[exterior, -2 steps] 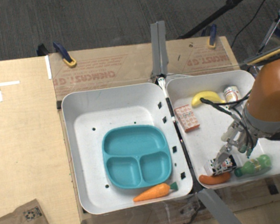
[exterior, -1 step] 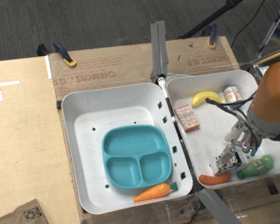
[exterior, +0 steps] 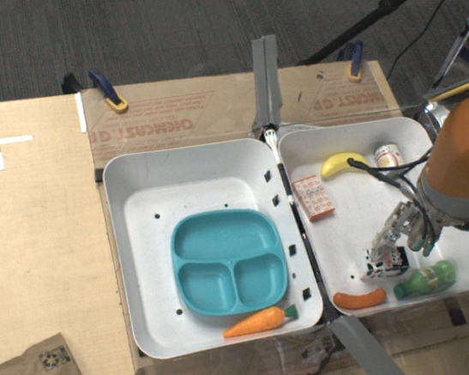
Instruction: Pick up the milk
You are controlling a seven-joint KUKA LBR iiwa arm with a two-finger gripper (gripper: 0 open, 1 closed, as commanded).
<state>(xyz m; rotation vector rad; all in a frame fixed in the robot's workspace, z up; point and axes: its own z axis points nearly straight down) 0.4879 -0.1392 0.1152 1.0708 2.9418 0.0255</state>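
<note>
A small red-and-white carton (exterior: pixel 312 197), which looks like the milk, lies flat in the right bin (exterior: pixel 332 144) near its left wall. My gripper (exterior: pixel 405 243) hangs low over the bin's right half, well to the right of and nearer than that carton. Its two fingers stand apart, open, with nothing between them. Just below its left finger (exterior: pixel 391 234) sits a small white, red and black item (exterior: pixel 386 264); I cannot tell whether they touch.
The right bin also holds a banana (exterior: pixel 342 163), a can (exterior: pixel 388 154), a green bottle (exterior: pixel 425 280) and a red sausage-shaped toy (exterior: pixel 360 299). In the left bin (exterior: pixel 138 239) are a teal divided plate (exterior: pixel 229 259) and a carrot (exterior: pixel 255 322).
</note>
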